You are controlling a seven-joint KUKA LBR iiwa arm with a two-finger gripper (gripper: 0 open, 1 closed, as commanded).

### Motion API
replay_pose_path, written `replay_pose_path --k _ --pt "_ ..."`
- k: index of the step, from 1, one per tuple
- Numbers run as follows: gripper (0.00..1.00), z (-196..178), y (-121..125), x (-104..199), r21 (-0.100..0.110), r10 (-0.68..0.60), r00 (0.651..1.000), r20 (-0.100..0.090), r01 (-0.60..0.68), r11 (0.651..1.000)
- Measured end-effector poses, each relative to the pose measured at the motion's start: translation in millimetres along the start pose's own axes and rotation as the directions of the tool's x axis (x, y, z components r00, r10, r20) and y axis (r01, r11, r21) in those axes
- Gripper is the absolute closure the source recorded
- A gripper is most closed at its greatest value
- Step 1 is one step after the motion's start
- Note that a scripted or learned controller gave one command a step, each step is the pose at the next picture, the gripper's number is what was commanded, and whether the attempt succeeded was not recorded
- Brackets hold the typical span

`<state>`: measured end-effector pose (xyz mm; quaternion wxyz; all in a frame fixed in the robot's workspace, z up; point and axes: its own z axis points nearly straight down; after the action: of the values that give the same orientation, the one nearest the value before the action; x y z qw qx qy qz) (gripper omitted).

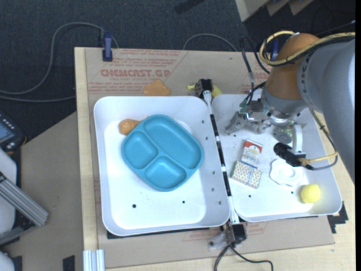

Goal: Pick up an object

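Note:
The right bin (324,199) holds a small flat packet (249,162) with a red-and-white top and a checkered lower half. Close to its right lies a white flat piece (283,174), and a yellow ball (309,193) sits near the front right corner. My gripper (250,121) hangs low over the back left part of this bin, just behind the packet and apart from it. Nothing shows in its grasp. In the left bin (169,216) a blue divided plate (162,151) lies flat, with an orange object (127,126) peeking out at its back left edge.
An orange lump (157,88) lies on the bench behind the left bin. A small yellow-and-black clamp (202,86) sits at the back where the two bins meet. The grey arm with its orange band (290,66) covers the right bin's back right corner.

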<state>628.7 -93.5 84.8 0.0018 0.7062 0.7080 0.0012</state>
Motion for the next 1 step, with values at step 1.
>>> replay_pose_path --k 1 --pt "0.00 0.1 -29.0 -9.3 0.009 0.004 1.000 -0.002 -0.004 1.000"
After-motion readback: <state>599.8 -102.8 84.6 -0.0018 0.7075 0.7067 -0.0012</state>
